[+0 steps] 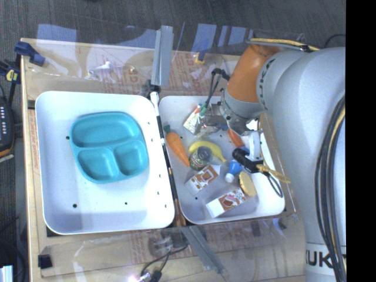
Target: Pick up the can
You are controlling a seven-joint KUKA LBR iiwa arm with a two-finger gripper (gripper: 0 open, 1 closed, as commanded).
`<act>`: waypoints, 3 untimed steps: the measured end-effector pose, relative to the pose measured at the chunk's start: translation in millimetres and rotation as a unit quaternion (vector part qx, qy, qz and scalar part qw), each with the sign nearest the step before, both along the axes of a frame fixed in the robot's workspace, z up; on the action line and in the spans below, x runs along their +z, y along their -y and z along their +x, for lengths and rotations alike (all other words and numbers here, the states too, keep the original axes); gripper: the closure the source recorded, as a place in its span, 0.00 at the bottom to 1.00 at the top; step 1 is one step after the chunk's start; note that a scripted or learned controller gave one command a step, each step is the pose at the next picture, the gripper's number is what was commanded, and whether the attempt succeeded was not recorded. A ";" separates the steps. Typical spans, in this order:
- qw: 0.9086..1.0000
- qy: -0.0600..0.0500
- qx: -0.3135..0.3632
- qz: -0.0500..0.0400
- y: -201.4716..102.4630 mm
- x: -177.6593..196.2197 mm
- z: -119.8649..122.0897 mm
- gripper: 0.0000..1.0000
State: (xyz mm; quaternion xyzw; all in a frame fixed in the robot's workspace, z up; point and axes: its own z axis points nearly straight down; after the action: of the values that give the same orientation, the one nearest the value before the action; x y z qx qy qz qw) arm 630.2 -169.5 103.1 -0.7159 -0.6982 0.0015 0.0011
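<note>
You are looking at the approach step: the can (200,157) has not been lifted and stands upright, open top facing the camera, near the middle of the right bin (271,207). It sits in a tight cluster, with a yellow banana-like piece (214,148) curling around its upper right side, an orange carrot (177,148) just to its left, and a small brown and white carton (203,178) touching or nearly touching its lower edge. The pincer (212,119) hangs over the upper part of that bin, above and slightly right of the can, close to a small printed packet (194,121); its tips are lost in dark clutter under the wrist, so you cannot tell how they stand, and nothing shows between them. The left bin (47,157) holds a blue divided tray (108,144) and plays no part here. In my judgement, your next move calls for shifting the pincer toward the lower left until it is centred over the can, then descending straight down. Line it up so that it clears the banana piece and the carrot, because the neighbours leave little room around the rim.
</note>
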 end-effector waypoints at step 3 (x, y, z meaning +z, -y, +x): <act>1.000 0.000 0.021 0.001 -25.8 -11.6 26.6 0.00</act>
State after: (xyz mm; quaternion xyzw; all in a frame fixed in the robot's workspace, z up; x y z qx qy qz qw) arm 656.7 -143.7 91.5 -0.7007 -0.7135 0.0011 0.0019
